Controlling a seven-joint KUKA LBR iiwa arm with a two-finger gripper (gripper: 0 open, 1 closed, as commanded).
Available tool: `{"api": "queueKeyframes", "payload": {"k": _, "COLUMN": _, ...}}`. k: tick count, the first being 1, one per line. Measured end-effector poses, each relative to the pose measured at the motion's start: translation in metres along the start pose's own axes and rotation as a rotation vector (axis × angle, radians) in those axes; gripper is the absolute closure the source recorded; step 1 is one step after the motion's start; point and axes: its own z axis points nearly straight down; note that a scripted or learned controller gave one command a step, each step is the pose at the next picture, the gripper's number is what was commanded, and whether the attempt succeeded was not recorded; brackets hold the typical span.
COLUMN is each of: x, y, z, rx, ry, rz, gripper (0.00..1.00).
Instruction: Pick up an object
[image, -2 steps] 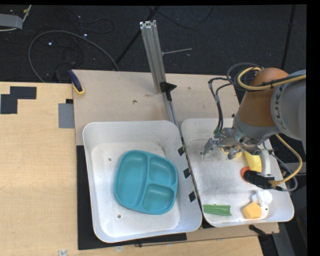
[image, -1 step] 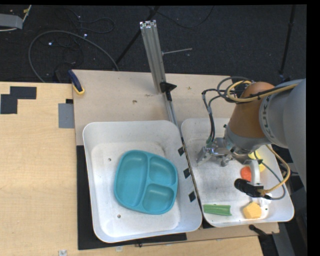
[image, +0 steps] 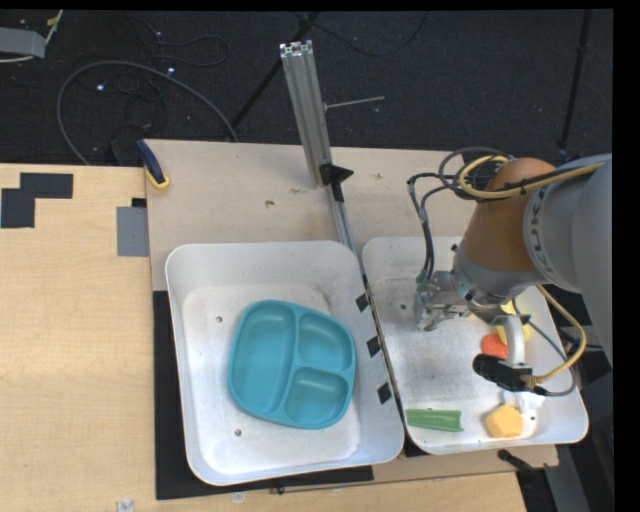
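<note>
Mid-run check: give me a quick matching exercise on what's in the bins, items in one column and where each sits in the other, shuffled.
Items:
1. teal divided plate
2. green block
3. yellow block
4. gripper

Places:
A. right bin, near front right corner
B. middle of left bin
C. over right bin's upper middle
D. right bin, front edge, left of the yellow piece

Pairs: 1-B, 2-D, 3-A, 4-C

The tool (image: 436, 310) hangs low over the right bin (image: 430, 385), which holds a green block (image: 433, 420), a yellow block (image: 505, 422) and an orange piece (image: 493, 345). A teal divided plate (image: 293, 363) lies in the left bin (image: 200, 400).
</note>
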Motion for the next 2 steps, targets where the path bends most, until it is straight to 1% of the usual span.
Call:
{"api": "queueKeyframes", "payload": {"k": 1, "x": -0.006, "y": 0.008, "z": -0.058, "rx": -0.008, "ry": -0.001, "rz": -0.003, "gripper": 1.0}}
{"api": "queueKeyframes", "payload": {"k": 2, "x": -0.014, "y": 0.008, "z": -0.105, "rx": -0.008, "ry": -0.002, "rz": 0.0, "gripper": 1.0}}
